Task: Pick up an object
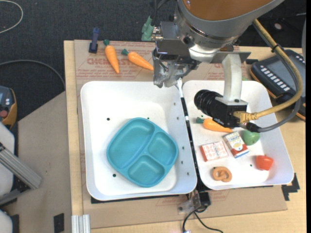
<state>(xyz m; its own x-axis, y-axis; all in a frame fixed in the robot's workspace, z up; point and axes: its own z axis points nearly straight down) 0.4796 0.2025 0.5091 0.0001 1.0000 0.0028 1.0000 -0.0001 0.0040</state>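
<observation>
My gripper (168, 75) hangs over the far edge of the left bin (92, 130), near the divider between the bins, with nothing visibly in it. A teal divided plate (142, 152) lies in the left bin, well in front of the gripper. The right bin (279, 149) holds an orange carrot (217, 125), a green piece (252, 138), a red and white box (214, 151), a small carton (236, 144), a red piece (264, 162) and a brown pretzel-shaped piece (221, 174).
Beyond the bins, on the cardboard (73, 81), lie two toy carrots (112, 58) (140, 60), a blue item (94, 40) and a green item (147, 29). A dark keypad device (277, 76) sits at the right. The arm's grey body looms over the far middle.
</observation>
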